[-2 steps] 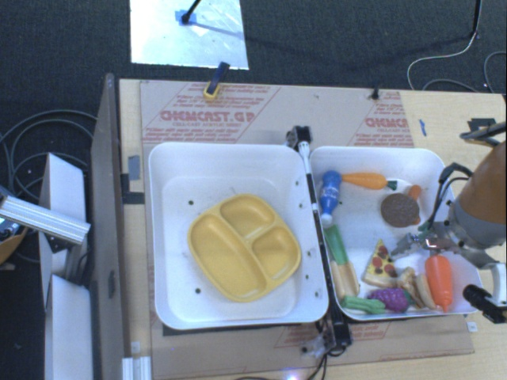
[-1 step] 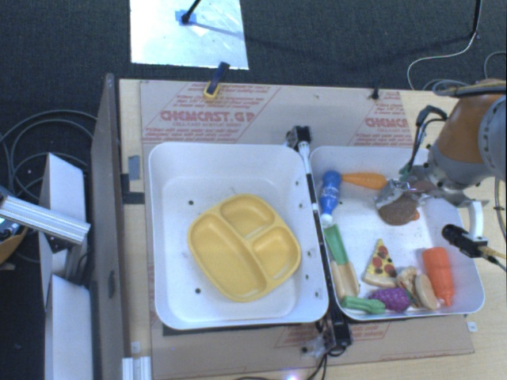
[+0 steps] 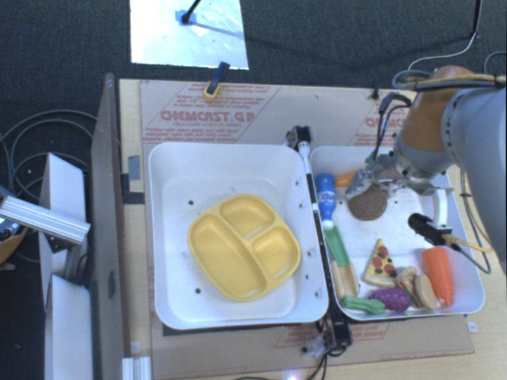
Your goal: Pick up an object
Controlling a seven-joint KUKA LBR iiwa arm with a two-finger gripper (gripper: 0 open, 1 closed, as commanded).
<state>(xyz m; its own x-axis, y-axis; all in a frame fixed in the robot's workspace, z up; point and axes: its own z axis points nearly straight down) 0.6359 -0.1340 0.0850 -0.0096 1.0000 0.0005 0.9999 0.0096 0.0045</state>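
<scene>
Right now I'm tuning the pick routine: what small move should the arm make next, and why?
Probably a short, straight descent onto the brown round patty. The tool sits at the patty's upper edge in the right bin, and the blue bottle beside it leaves a gap, so going straight down seems least likely to disturb neighbours.

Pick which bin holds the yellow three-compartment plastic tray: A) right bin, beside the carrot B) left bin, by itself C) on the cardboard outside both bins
B: the yellow three-compartment plastic tray lies alone in the left white bin, while the toy foods, such as the orange carrot and the pizza slice, sit in the right white bin.
</scene>
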